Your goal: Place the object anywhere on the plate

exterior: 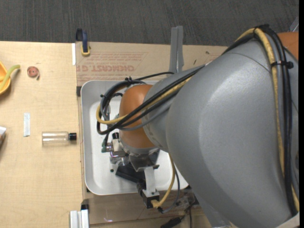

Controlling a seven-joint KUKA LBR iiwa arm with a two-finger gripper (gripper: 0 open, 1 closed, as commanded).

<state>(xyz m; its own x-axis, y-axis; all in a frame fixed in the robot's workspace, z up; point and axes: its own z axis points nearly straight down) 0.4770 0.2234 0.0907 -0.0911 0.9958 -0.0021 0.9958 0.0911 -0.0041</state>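
My grey arm point(228, 127) reaches in from the right and covers most of the view. Its orange band point(135, 115) hangs over the left white bin point(91, 127). Below the band, my gripper point(127, 167) points down into the bin's near half, close to the floor. Cables point(107, 110) loop around the wrist. A dark shape point(127, 174) lies right under the gripper; whether it is part of the gripper or an object is unclear. The arm hides the middle and right of this bin and what lies there.
On the wooden bench left of the bin lie a clear bottle with a black cap point(58, 137), a white strip point(26, 124), a small reddish disc point(32, 71) and a yellow item point(4, 77) at the edge. A blue clamp point(81, 41) sits behind the bin.
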